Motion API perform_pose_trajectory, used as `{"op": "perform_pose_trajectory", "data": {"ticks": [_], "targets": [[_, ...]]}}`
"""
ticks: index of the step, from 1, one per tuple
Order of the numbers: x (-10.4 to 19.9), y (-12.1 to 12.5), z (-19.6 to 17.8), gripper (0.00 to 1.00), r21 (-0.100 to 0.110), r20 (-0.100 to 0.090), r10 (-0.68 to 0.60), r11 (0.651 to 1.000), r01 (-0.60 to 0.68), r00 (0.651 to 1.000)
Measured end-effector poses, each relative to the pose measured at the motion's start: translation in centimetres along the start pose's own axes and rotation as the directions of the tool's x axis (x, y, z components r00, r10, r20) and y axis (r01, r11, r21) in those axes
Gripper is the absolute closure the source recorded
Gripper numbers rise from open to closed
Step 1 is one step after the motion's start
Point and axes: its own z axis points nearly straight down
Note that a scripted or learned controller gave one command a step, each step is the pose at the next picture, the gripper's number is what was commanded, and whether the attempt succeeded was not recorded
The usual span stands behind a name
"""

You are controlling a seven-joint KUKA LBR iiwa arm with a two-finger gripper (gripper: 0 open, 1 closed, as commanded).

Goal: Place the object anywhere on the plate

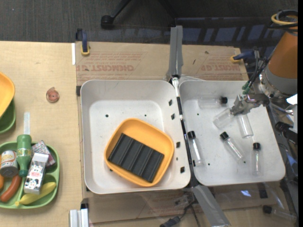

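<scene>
- Camera view: two shallow white bins sat side by side on the table; left bin (92,126), right bin (270,171).
- Left bin held an orange plate (118,135), lower centre of frame, tilted diagonally.
- A black ribbed block (136,157) lay flat on the plate, long side running upper left to lower right.
- Right bin held several clear plastic vials with black caps, scattered: one along the left wall (194,148), one mid-bin (231,144), one at the right side (256,155), one near the upper part (210,101).
- The arm (284,56), orange band visible, came in at the upper right of frame.
- Gripper (240,107) sat low over the upper middle of the right bin, right above a clear vial (245,126) and another clear piece (222,119) beside it.
- Fingers: cannot tell whether wide or narrow, too blurred and mixed with the clear plastic. Contact with any vial also unclear.
- Vials all stayed in the right bin, well apart from the plate.
- Left of frame, on the wooden table: green tray (49,193) with toy food and a green bottle (23,152); a small pink round item (52,95) above it.
- Cardboard sheet (128,60) lay behind the bins, upper centre.
</scene>
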Motion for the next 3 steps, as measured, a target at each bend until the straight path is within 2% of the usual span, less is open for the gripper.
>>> {"op": "perform_pose_trajectory", "data": {"ticks": [1,2,3], "targets": [[5.2,-2.7,2.3,1.0,0.001,-0.001,-0.136,0.991,0.136,0.991],[12.1,-3.5,2.2,1.0,0.002,-0.001,-0.23,0.973,0.23,0.973],[14.3,-5.7,2.2,1.0,0.001,-0.001,-0.481,0.877,0.481,0.877]]}}
